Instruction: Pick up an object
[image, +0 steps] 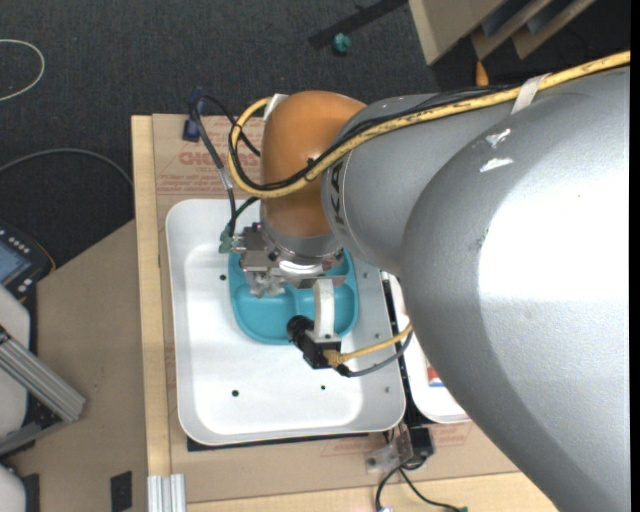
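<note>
A light blue rounded object (262, 318) lies in the left white bin (210, 400), near its middle. The arm's orange band (296, 160) and grey wrist hang straight over it and cover its upper part. The gripper (285, 285) is low in the bin, right on top of the blue object, and the wrist body hides its tips.
The big grey arm covers the right side of the view and most of the right bin (432, 395), where a red and blue item (434, 377) peeks out. Cables run along the wrist. The bench's cardboard border (150, 300) surrounds the bins.
</note>
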